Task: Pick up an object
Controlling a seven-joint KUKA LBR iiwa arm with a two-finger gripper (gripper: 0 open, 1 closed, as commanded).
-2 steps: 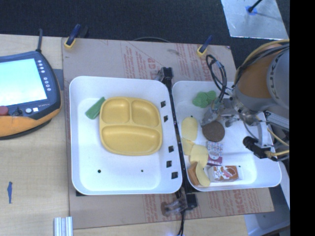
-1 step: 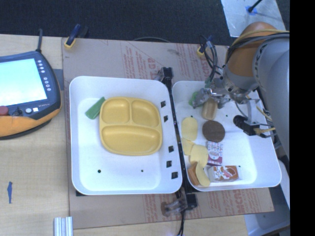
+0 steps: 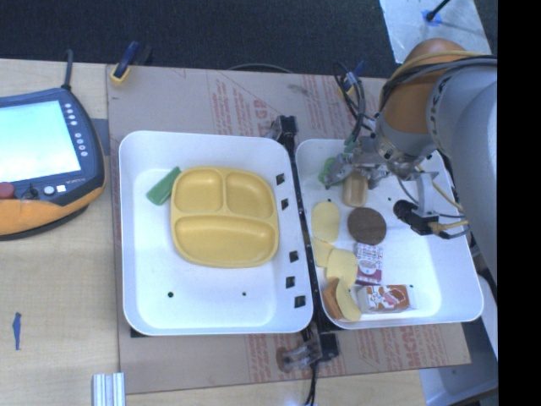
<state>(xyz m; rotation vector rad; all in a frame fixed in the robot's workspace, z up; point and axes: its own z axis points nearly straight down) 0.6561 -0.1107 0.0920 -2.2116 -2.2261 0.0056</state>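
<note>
packet [image 3: 385,298] lies at the right bin [image 3: 439,307] front edge: light, flat, crinkly, hard to pinch. brown disc [image 3: 367,225] mid-bin is stiff, grab across its rim. gripper [image 3: 357,176] over a tan block [image 3: 355,189] at the back; can't tell jaw state.

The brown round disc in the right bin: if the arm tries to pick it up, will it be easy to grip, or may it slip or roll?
The brown disc lies flat and looks thin, so it likely offers little edge to pinch. Lying flat, it will probably slide rather than roll if pushed. It seems small and probably light. Yellow slices lie close beside it, so a push may disturb them.
</note>
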